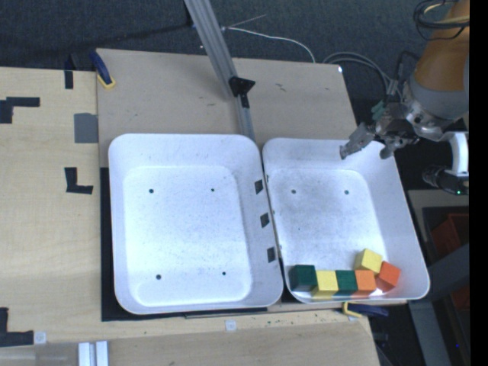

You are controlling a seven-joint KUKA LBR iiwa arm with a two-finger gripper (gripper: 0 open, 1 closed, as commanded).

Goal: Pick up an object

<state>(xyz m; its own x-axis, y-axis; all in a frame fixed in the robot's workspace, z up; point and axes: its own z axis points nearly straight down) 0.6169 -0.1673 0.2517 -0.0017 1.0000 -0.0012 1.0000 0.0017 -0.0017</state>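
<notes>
Six little blocks (345,277) (green, yellow, orange) sit in the right bin's (396,197) near corner. The gripper (367,147) hangs over its far edge, fingers spread, holding nothing.

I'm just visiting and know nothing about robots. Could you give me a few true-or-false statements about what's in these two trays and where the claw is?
1. The coloured blocks lie in the right bin. True.
2. The blocks are spread across the middle of that bin. False: they cluster along its near edge, toward its right corner.
3. The gripper is above the far right corner of the right bin. True.
4. The gripper holds a block. False: nothing is between its fingers, and the blocks sit at the opposite end of the bin.
5. A green block is at the left end of the row. True.
</notes>
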